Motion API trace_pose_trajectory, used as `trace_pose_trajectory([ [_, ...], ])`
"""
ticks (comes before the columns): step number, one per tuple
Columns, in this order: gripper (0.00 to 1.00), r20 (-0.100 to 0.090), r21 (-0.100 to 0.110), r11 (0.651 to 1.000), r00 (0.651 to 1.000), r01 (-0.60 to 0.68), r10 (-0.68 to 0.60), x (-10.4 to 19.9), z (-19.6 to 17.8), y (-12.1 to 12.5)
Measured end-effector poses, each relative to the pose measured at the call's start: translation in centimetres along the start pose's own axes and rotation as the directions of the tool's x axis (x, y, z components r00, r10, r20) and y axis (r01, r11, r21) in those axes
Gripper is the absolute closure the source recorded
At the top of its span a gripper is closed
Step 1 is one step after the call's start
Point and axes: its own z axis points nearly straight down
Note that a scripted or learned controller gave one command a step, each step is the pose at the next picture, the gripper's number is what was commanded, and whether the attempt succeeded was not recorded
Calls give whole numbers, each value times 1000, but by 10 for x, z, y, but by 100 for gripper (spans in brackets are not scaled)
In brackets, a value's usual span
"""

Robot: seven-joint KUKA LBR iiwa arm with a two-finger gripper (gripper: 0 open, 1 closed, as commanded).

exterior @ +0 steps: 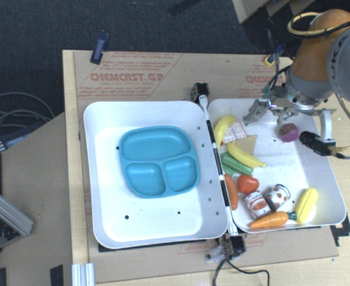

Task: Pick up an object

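A grey metal gripper (289, 113) hangs under an orange wrist band. A purple object (288, 133) sits just below it. Left of the gripper lie two yellow bananas (223, 127) and a green vegetable (236, 164). Farther below are a red tomato (247, 183), orange carrots (269, 220) and yellow corn (306, 204). Far left, a blue divided tray (158, 159) rests in a white bin (103, 130).

Lab: robot arm (327, 46), loose cables (11, 121)
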Motion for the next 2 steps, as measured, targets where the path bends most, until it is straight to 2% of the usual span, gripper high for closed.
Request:
trace_pose_trajectory([
  [1, 0, 0, 4, 1000, 1000, -1, 1, 36, 54, -47],
  [2, 0, -14, -1, 1000, 1000, 6, -6, -37, 52, 10],
])
